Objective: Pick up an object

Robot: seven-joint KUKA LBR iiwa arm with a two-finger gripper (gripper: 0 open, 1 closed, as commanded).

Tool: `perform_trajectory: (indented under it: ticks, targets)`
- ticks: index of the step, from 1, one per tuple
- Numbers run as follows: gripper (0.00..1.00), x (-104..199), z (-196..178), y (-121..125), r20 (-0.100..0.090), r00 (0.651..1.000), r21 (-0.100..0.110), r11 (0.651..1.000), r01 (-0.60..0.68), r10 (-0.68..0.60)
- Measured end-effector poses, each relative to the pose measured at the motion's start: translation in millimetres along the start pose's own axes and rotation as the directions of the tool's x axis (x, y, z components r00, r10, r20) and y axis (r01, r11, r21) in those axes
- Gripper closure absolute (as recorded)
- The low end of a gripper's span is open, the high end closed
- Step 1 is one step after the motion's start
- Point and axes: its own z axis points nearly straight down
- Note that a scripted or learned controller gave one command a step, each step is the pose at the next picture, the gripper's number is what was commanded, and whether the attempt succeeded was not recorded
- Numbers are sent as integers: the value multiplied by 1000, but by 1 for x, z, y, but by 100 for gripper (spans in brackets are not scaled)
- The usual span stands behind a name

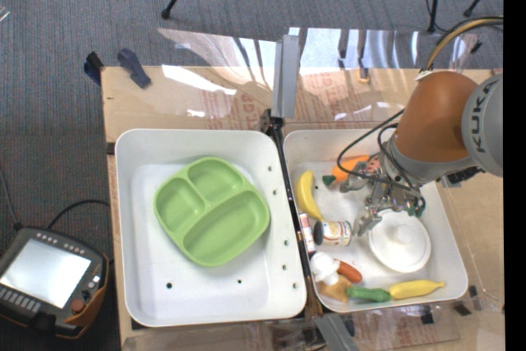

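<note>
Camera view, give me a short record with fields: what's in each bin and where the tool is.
left bin: a green divided plate
right bin: banana, carrot, small jar on its side, white round dish, a second yellow fruit, green pepper, small red and white pieces
arm: reaches over the right bin
tool: low over the right bin, between the carrot and the white dish

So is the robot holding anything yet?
Can't tell. The gripper hangs over the right bin, beside the white dish and small jar.
</note>
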Motion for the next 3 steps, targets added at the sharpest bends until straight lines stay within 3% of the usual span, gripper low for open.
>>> perform_trajectory:
  ticks: [1, 2, 3]
  targets:
    - [0, -35, -5, 24, 12, 977, 11, 977, -214, 214]
    - [0, -43, -2, 39, -6, 945, 3, 945, -326, 326]
    - [0, 24, 1, 32, -2, 844, 4, 844, -536, 536]
